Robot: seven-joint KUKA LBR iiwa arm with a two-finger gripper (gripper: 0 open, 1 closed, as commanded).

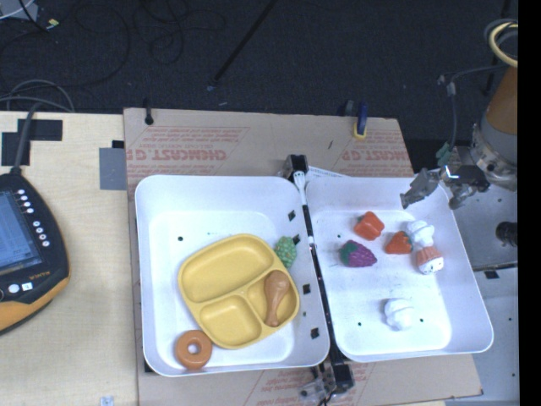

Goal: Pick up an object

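Nearest, a toy donut [193,349] lies in the left bin's [161,227] front corner beside a yellow divided plate [221,271] carrying a toy drumstick [275,296]. Farther back in the right bin [465,328], a white toy [399,312] sits near the front, with purple grapes [358,255] and red pieces beyond. At that bin's far right corner the gripper [438,184] hangs with fingers spread, holding nothing.

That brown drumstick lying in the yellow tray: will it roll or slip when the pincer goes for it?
The drumstick looks like smooth, glossy plastic, so it may slip. Its rounded, club-like shape suggests it could roll sideways if nudged. It lies in a shallow compartment of the yellow tray, whose ridges would probably stop it going far.
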